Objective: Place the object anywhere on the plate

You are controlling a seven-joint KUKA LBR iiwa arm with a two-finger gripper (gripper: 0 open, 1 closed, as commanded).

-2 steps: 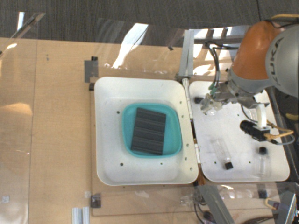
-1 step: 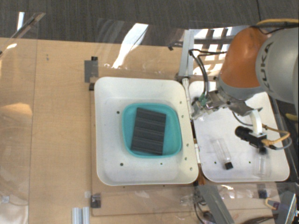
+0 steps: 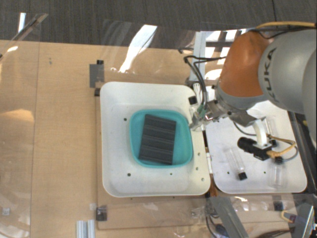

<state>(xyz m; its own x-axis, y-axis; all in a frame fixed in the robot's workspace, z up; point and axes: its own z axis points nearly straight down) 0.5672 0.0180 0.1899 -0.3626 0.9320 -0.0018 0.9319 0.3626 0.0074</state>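
We count two white bins on the surface (image 3: 54,133), one teal plate (image 3: 184,142), and one dark ribbed block (image 3: 158,139) lying on it. The left bin (image 3: 116,172) holds the plate. The claw (image 3: 200,114) hangs over the plate's right edge; can't tell if it's spread or pressed together.

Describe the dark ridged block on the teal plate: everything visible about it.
The dark ridged block is a flat, roughly rectangular slab, charcoal grey, with several parallel grooves running across its top; it looks like matte rubber or foam. It lies flat, turned slightly off square, near the middle of the teal plate, whose rim shows all around it. The plate sits in the left white bin. Only the plate touches the block; the gripper is beside the plate's right edge, apart from it.
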